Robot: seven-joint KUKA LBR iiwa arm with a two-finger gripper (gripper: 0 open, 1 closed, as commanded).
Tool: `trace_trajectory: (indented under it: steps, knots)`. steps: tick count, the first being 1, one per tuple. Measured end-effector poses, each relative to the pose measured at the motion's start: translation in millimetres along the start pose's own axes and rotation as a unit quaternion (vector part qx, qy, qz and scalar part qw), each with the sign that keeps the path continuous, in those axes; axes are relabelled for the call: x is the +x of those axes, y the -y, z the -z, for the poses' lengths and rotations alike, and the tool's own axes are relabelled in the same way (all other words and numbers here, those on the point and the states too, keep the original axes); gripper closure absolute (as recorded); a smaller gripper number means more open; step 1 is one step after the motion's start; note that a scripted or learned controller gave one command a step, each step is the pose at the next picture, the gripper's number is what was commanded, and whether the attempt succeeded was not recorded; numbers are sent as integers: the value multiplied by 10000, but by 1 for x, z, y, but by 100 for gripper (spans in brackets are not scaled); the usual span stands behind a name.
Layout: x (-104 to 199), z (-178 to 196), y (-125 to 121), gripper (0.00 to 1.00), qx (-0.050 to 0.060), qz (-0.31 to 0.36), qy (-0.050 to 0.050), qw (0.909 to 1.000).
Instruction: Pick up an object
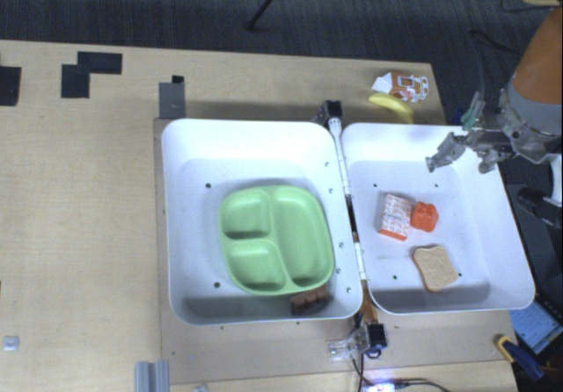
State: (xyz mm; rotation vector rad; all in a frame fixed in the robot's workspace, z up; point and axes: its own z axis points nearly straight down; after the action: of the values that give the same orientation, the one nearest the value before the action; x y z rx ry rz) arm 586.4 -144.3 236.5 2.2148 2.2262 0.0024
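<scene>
The right bin (493, 206) holds a white and orange packet (395, 215), a small red-orange object (425, 217) touching its right side, and a tan slice of bread (435, 266) nearer the front. My gripper (463, 156) hovers over the bin's back right part, behind and to the right of these items. Its fingers (438, 158) are spread open with nothing between them. The arm's orange band (538, 65) rises at the right edge.
A green divided plate (275, 239) lies in the left bin (189, 206), with a small brown object (309, 301) at its front edge. A yellow banana-like toy (391, 104) and a small packet (405, 85) rest on the bench behind the right bin.
</scene>
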Motion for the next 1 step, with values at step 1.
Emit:
trace_trajectory:
  steps: [1]
  knots:
    - [7, -151, -42, 0, -21, 9, 3, 10000]
